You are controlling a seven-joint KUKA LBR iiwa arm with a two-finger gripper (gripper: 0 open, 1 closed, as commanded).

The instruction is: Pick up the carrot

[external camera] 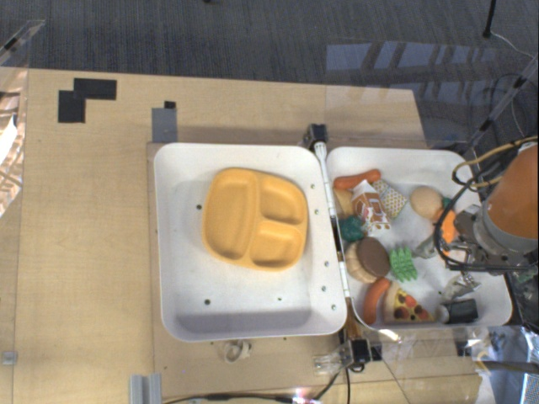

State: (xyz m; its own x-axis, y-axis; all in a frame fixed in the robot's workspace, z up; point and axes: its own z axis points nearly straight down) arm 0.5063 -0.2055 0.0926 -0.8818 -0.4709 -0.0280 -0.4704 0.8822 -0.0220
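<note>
As the arm point(512, 217) overhangs the right bin point(421, 160), claw point(461, 289) low

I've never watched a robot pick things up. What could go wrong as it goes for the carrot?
1. The carrot is half hidden under the arm, pressed against the bin wall, so a grasp may slip.
2. The egg and green spiky toy lie close, so the end effector might catch those.

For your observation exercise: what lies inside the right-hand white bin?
The right white bin holds toy foods: an orange sausage, beige egg, green spiky piece. The grey arm covers its right side.
</note>
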